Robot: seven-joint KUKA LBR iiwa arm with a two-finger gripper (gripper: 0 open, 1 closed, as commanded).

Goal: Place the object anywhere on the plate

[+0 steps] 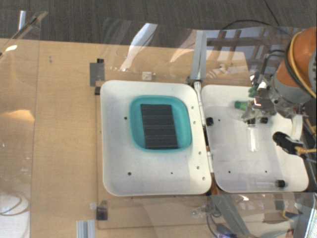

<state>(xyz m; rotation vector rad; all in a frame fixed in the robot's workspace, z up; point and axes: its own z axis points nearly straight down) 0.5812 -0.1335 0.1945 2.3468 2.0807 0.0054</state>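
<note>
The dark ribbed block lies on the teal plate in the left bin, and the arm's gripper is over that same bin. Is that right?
Not quite. The camera view shows the dark ribbed block on the teal plate in the left bin, but the gripper is over the right bin, not that same bin.

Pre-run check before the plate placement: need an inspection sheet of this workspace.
Surface: white left bin and right bin side by side on wooden bench.
Job's things: teal plate in left bin, dark ribbed block lying on it.
Clutter: small green piece, clear tube in right bin.
Grippers: gripper over right bin, near green piece.
Cables: black cable across carpet behind.
Surroundings: grey carpet; glare on bench.
</note>
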